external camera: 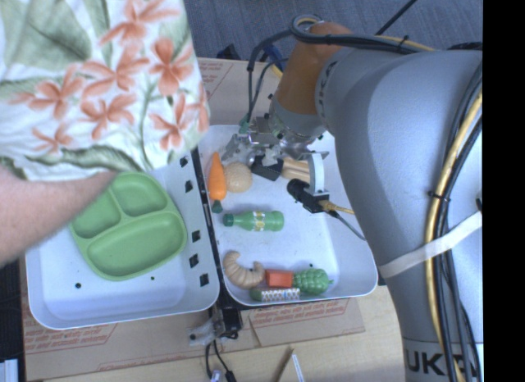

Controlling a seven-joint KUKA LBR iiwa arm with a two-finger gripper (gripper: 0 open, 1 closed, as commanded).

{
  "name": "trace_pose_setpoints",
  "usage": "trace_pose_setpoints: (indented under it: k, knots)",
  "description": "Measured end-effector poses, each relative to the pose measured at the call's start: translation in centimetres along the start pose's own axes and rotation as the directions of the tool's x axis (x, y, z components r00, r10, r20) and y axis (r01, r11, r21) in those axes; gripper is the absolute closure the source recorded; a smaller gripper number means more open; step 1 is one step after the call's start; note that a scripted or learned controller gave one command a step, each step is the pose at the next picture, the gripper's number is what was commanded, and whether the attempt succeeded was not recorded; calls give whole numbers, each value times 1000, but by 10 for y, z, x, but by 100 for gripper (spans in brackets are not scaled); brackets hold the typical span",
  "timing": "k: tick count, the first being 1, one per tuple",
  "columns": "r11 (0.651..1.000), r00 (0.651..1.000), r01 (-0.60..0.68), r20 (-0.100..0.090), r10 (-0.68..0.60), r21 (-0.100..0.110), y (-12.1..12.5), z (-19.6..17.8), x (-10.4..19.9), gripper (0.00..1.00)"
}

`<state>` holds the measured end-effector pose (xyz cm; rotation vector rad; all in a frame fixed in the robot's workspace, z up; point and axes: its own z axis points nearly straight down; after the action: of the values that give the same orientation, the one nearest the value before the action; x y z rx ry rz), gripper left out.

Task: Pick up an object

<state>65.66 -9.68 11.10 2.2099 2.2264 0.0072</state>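
Note:
The right bin (349, 249) holds several toys. An orange carrot (216, 179) lies by its left wall, with a beige round piece (239, 178) beside it. A green bottle (256, 221) lies in the middle. Along the front sit a tan croissant (243, 270), a red piece (279, 278), a green broccoli-like piece (312, 280) and a small ridged bar (276, 294). My gripper (283, 167) hangs low over the bin's far end, just right of the beige piece and above the bottle. The bulky grey arm hides the bin's right side.
A green divided plate (131, 225) lies in the left bin (107, 298). A person in a floral shirt (107, 61) leans over that bin, with a bare forearm (41, 208) reaching in from the left. Black clips (197, 237) line the wall between the bins.

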Motion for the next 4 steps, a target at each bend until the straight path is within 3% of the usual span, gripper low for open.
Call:
trace_pose_setpoints:
  k: [2,3,4]
  knots:
    - [1000,1000,-5,9,5,0,-81,16,2,0]
    - [1000,1000,0,3,0,8,-81,8,4,100]
    - [1000,1000,0,5,0,7,-81,7,3,0]
